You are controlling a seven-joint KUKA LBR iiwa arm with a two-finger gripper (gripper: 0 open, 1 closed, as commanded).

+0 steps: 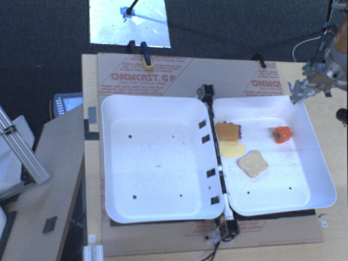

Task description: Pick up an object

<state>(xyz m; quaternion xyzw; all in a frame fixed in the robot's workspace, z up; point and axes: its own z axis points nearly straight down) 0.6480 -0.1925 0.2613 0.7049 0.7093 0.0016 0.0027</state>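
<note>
Camera view: pincer hangs at far right, just past the far right corner of the right bin, over the surface; cannot tell its state, too small and blurred. Right bin holds four things: orange-red pepper-like toy toward the far right, brown and purple piece by the left wall, yellow flat piece just near of it, tan toast-shaped piece beside that. Left bin sits alongside, touching the right one.
</note>
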